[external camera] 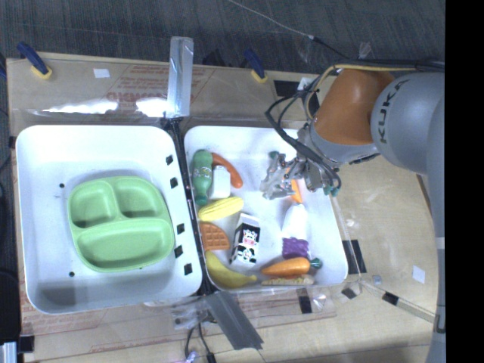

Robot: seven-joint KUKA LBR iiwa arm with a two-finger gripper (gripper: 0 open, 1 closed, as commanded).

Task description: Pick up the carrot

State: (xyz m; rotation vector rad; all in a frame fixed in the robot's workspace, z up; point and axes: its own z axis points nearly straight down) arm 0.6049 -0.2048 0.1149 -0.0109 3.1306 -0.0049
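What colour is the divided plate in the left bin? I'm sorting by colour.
Light green; the divided plate shows plainly in the camera view.

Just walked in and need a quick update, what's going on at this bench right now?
A grey KUKA arm reaches in from the right, its gripper over the right bin, which holds toy food. The carrot it should pick up lies near the bin's front edge, apart from the gripper. A green divided plate sits in the left bin.

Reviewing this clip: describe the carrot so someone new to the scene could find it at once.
Look in the right-hand white bin, the one crowded with toy food, and go to its near right corner. The carrot lies there on its side, orange with a small green top pointing right, just below a purple item and right of the banana.
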